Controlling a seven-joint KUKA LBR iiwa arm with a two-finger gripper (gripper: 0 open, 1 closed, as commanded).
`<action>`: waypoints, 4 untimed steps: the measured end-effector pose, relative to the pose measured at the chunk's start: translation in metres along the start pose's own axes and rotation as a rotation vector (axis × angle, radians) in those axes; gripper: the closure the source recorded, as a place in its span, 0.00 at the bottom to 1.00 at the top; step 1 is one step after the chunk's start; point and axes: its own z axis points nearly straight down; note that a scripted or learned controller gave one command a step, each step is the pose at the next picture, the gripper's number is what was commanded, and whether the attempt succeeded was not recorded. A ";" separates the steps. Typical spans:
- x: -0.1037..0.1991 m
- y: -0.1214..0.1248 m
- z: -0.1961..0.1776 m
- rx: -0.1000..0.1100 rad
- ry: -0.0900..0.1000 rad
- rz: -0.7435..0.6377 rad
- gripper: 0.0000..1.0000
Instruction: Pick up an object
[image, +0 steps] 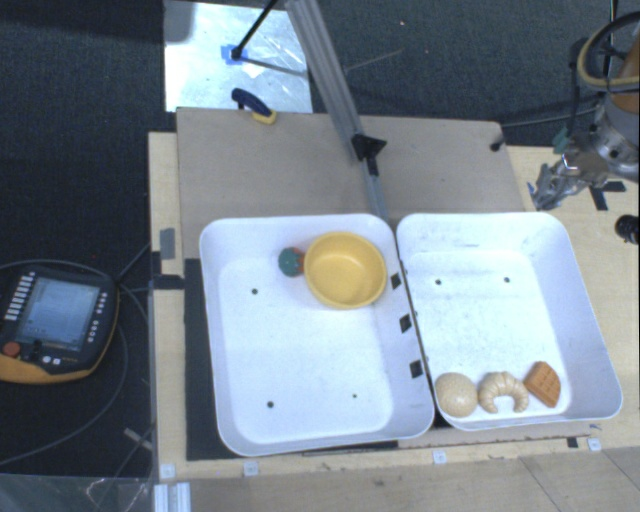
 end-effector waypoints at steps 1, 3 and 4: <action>0.055 -0.023 0.011 0.002 0.001 -0.004 1.00; 0.146 -0.077 0.022 0.002 0.002 -0.004 1.00; 0.190 -0.099 0.038 0.003 0.001 -0.003 1.00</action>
